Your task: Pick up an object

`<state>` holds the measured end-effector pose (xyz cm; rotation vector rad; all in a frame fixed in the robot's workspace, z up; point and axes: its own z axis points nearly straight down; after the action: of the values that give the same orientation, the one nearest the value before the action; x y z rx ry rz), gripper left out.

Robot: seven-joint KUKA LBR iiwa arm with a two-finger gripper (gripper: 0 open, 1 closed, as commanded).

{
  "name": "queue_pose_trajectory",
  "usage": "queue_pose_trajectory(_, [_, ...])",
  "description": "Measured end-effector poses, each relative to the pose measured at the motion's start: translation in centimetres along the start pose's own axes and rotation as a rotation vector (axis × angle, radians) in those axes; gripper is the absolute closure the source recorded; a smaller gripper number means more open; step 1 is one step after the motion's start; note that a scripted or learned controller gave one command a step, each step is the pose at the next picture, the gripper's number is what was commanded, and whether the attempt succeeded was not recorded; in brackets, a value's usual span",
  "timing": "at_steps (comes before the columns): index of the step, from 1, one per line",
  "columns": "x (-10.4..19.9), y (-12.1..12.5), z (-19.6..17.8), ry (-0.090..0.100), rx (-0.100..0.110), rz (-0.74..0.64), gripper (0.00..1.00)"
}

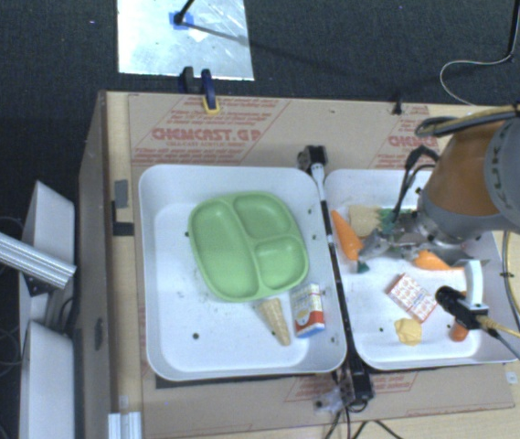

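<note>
My gripper (376, 245) is low in the right bin (369, 350), near its left wall. An orange carrot (344, 232) lies just to its left along that wall. A pale cream piece (362, 216) and a small green thing (388, 215) sit just behind it. To the right of the gripper an orange piece (431, 262) lies partly under the wrist. A red-and-white checked packet (408, 295), a yellow lump (408, 331) and a small orange bit (461, 333) lie toward the front of the bin. Nothing visibly sits in the gripper.
The left bin (164, 337) holds a green divided plate (246, 245), an ice-cream cone (276, 318) and a small carton (309, 309) by the divider. The grey arm (488, 176) hangs over the right bin's back right corner.
</note>
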<state>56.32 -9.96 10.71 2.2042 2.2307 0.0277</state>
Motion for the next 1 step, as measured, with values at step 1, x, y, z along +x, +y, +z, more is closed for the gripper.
queue_pose_trajectory(1, [-4.06,5.07,2.10,-0.011,0.009,0.008,0.00])
